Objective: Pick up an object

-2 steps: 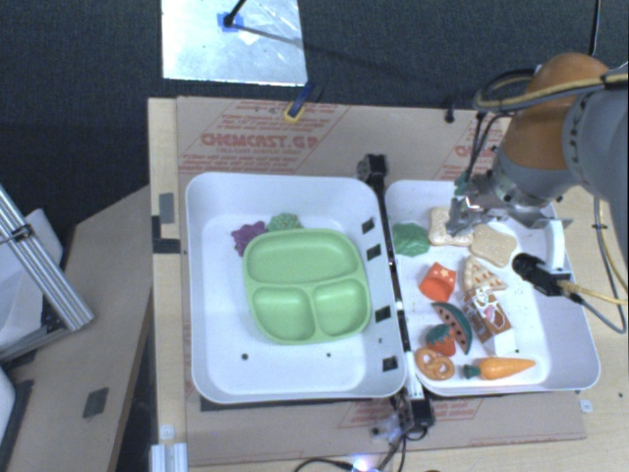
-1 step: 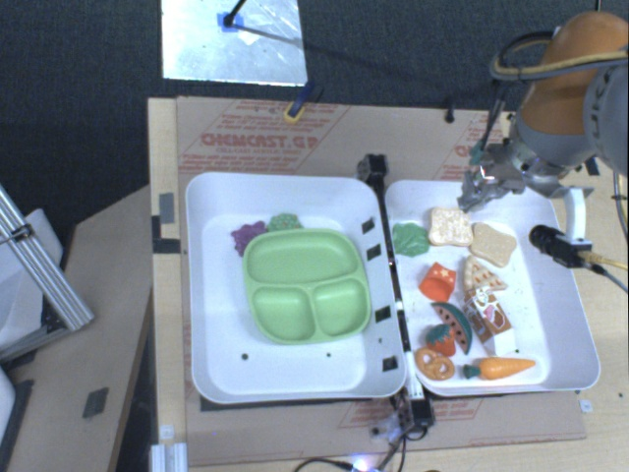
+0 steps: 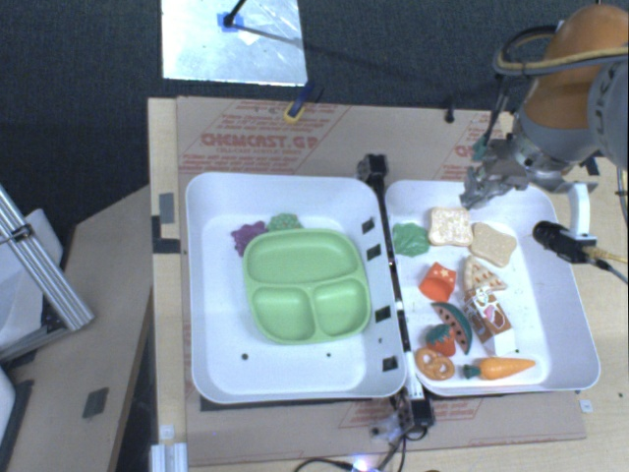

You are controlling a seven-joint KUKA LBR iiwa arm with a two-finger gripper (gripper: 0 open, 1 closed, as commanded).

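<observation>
My gripper (image 3: pixel 476 193) hangs over the far edge of the right bin (image 3: pixel 560 308), just above and right of a square cracker (image 3: pixel 450 226). Nothing shows between its fingers. Below it the bin holds toy foods: a bread slice (image 3: pixel 493 244), a green leaf (image 3: pixel 410 238), a red piece (image 3: pixel 438 282), a waffle-like wedge (image 3: pixel 482 279), a watermelon slice (image 3: pixel 454 322), a tomato slice (image 3: pixel 433 364) and a carrot (image 3: pixel 501 368).
The left bin (image 3: pixel 211 293) holds a green divided plate (image 3: pixel 306 284), with purple grapes (image 3: pixel 248 234) and a green vegetable (image 3: pixel 285 222) behind it. A black divider (image 3: pixel 386 264) runs between the bins. A black cylinder (image 3: pixel 558 241) sticks out over the right bin's right side.
</observation>
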